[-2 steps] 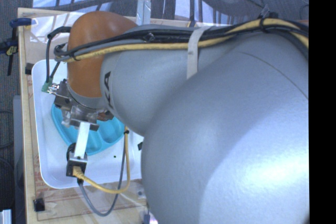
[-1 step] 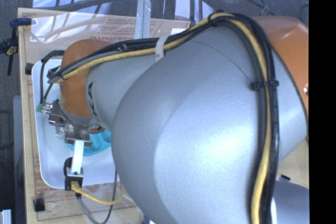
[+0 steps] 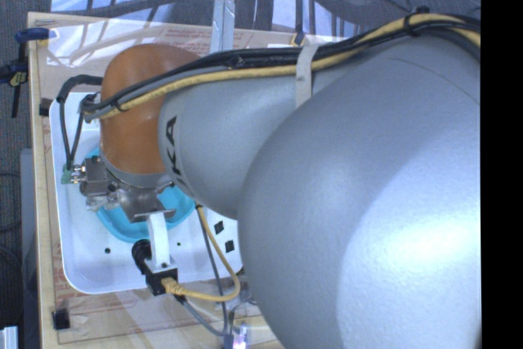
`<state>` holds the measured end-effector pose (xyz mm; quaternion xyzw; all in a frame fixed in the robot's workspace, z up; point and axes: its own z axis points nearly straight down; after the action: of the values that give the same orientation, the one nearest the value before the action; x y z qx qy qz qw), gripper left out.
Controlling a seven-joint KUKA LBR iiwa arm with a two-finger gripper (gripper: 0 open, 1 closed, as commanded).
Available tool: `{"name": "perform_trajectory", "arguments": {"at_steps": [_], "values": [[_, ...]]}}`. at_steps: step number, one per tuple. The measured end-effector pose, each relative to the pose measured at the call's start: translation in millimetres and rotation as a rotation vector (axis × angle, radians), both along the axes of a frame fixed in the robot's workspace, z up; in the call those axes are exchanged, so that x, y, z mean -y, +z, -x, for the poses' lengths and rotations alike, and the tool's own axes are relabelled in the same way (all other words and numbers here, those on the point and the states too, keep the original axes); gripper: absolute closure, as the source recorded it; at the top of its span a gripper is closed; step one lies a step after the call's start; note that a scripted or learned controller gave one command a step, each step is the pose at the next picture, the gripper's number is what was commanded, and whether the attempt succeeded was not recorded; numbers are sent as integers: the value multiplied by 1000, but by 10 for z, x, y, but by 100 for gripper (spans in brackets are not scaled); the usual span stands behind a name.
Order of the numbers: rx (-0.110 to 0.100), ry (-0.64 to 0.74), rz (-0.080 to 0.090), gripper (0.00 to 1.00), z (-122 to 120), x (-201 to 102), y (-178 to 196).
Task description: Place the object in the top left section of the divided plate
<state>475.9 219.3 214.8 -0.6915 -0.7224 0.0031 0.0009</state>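
Observation:
The grey arm with its orange band (image 3: 139, 106) reaches across from the right and covers most of the left white bin (image 3: 78, 257). Under the wrist lies a light blue divided plate (image 3: 122, 225), of which just a curved edge and part of the near side show. The gripper's mount (image 3: 135, 196) hangs right over the plate. The arm hides the plate's sections and the object.
Black and yellow cables (image 3: 188, 290) trail from the wrist over the bin's near edge. A blue clamp (image 3: 33, 34) sits at the bench's far left corner. The arm's grey body covers the right bin.

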Motion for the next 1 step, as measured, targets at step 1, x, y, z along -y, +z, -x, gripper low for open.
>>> {"name": "perform_trajectory", "arguments": {"at_steps": [1], "values": [[-6, -233, 5, 100, 20, 61, -671]]}}
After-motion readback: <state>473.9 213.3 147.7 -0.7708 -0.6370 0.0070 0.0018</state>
